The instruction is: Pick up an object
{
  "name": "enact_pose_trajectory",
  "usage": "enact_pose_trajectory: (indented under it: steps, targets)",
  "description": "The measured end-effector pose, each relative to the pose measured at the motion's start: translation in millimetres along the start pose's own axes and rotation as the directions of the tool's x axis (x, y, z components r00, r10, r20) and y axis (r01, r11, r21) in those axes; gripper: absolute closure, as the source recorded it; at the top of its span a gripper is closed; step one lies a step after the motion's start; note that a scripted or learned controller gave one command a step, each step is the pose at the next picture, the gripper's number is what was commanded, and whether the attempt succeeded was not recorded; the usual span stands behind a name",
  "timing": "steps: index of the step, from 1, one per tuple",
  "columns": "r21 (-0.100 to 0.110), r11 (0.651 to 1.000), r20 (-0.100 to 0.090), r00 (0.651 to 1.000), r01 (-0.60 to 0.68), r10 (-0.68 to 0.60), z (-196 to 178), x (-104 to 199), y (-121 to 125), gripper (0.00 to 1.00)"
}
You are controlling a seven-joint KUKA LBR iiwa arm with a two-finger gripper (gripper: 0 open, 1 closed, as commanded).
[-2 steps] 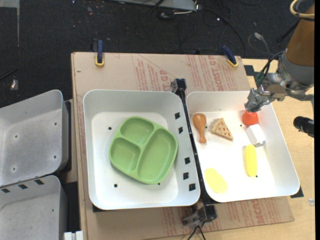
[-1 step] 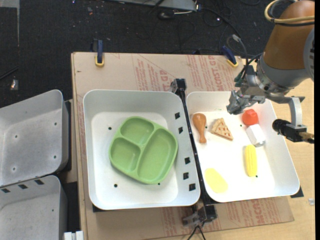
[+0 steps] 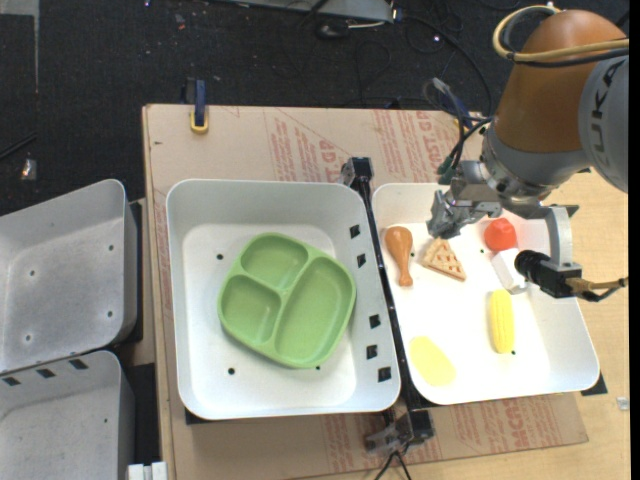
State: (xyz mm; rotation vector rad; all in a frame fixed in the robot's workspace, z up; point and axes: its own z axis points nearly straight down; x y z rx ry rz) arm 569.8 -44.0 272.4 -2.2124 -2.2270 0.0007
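The right bin point(image 3: 545, 373) holds a brown drumstick point(image 3: 400, 251), a tan triangular pizza slice point(image 3: 444, 260), a red tomato-like ball point(image 3: 500, 234), a yellow corn cob point(image 3: 501, 321) and a flat pale-yellow piece point(image 3: 432, 360). My gripper point(image 3: 443, 225) hangs low over the bin's back part, just above the top edge of the pizza slice, between the drumstick and the red ball. Nothing shows in its grasp.
The left bin point(image 3: 182, 298) holds a green divided plate point(image 3: 288, 298). A black divider point(image 3: 378, 278) runs between the bins. Grey-white trays point(image 3: 60, 268) lie off the bench at the left. A blue-and-yellow clamp point(image 3: 200, 108) sits on the cardboard's back edge.
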Motion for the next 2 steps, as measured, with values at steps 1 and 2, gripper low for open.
enact_pose_trajectory:
  steps: [1,2]
  targets:
    - [0.0,1.0,0.0,1.0,0.001,-0.001,19,50,-11,1.0]
    - [0.001,1.0,0.0,1.0,0.001,-0.001,34,98,-21,1.0]
